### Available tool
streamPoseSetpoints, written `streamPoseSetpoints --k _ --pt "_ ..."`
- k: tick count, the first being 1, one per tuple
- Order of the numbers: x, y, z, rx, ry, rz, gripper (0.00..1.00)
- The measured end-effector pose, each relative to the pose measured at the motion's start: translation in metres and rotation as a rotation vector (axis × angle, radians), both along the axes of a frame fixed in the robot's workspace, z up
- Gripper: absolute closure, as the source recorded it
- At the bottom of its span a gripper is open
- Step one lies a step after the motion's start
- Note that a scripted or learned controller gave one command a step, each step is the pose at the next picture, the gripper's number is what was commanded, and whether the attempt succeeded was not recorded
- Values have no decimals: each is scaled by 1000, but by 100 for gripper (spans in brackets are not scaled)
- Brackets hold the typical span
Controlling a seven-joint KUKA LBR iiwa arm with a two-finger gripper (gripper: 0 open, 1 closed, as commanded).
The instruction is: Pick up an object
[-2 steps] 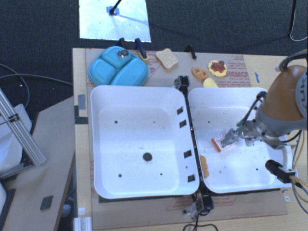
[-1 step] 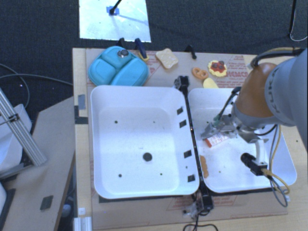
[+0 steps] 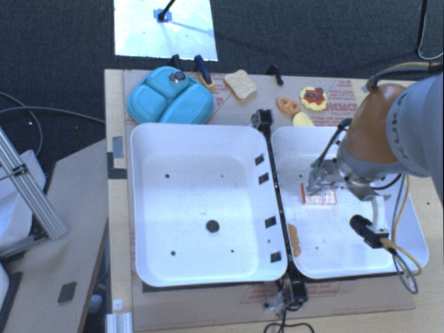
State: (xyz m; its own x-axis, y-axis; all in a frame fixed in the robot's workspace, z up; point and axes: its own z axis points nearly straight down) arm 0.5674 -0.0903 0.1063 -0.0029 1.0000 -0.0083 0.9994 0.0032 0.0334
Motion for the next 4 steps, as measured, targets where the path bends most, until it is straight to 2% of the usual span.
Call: streamPoseSetpoints --k 1,2,3,4 --pt "49 148 84 14 19 16 100" --pt "76 83 79 6 28 -6 100" --pt "36 95 78 9 35 -3 100" --pt "52 169 78 12 30 8 100"
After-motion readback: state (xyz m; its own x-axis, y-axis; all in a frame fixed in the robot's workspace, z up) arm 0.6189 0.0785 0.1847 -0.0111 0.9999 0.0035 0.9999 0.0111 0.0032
